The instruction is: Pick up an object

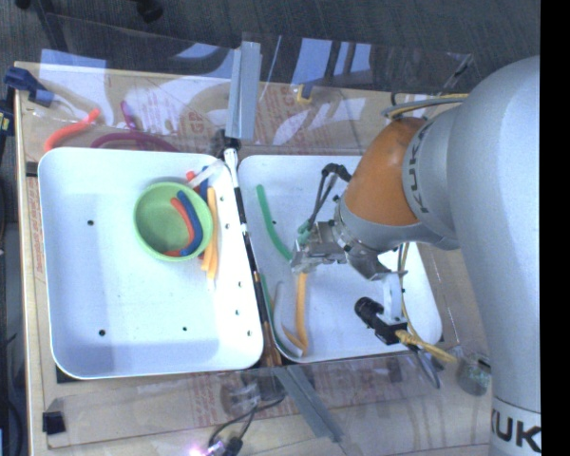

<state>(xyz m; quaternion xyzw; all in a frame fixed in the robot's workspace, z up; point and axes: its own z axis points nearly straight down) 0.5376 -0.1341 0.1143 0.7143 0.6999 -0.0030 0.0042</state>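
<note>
Pincer [307, 255]: low in right bin [418, 335], state cannot tell
Orange stick [301, 312]: just below pincer
Bowl [174, 220]: left bin [104, 302]

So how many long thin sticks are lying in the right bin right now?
2: a green stick near the bin's left wall, upper part, and an orange stick lower down, just under the gripper. The arm could hide more.

Robot lab: KUKA arm [475, 160] over bench [152, 402], two white bins [66, 255], loose cables [228, 435].
</note>
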